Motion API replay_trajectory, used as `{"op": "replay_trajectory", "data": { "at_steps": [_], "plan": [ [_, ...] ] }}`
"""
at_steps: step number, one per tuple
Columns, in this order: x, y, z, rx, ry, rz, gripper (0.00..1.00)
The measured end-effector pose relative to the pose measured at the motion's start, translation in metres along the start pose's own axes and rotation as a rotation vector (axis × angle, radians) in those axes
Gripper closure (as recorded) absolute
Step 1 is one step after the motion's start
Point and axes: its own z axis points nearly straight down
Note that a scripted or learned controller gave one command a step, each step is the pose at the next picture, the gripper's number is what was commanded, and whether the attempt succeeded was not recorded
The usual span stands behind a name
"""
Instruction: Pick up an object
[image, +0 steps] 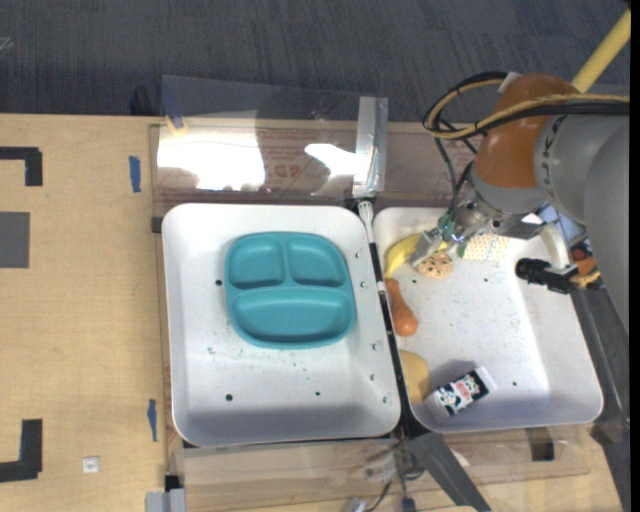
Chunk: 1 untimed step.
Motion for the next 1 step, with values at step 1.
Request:
{"op": "replay_trajectory", "data": {
  "at_steps": [1],
  "plan": [
    [0.0716, 0.0392, -0.0925, -0.006, 0.003, 0.107, 1.0]
  ]
}}
